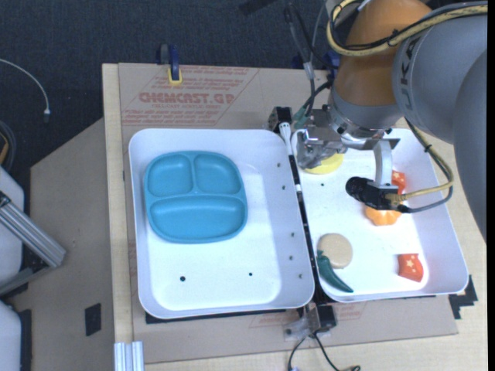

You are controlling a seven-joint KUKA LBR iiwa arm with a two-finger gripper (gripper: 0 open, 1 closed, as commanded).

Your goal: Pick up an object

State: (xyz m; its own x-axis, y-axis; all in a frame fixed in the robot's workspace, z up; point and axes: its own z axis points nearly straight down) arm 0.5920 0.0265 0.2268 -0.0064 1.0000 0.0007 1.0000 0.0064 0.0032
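Yellow object [329, 165], flat and rounded, lay at the far left corner of the right bin [363, 242], close to the wall shared with the left bin [271, 230], as the gripper [312, 151] hung directly over its near edge and covered part of it. Whether the gripper was open or closed could not be told from the overhead camera, and nothing could be seen held in it. The grey arm [445, 60], with its orange band [379, 29] above the wrist, reached in from the right and crossed the far side of the right bin. Elsewhere in that bin, an orange piece [383, 216] sat near the middle, with a small red piece [398, 181] just beyond it toward the far side. A tan round disc [336, 248] rested near the front left, touching a dark green pepper-shaped item [333, 273] that lay just in front of it by the rim, and a second red piece [411, 266] sat at the front right, well apart from them. In the left bin, a blue divided plate [196, 195] with three compartments lay flat toward the left side. Both bins stood side by side on a brown cardboard sheet [193, 91] printed with red lettering, with a blue clamp [175, 64] fixed at its far edge.
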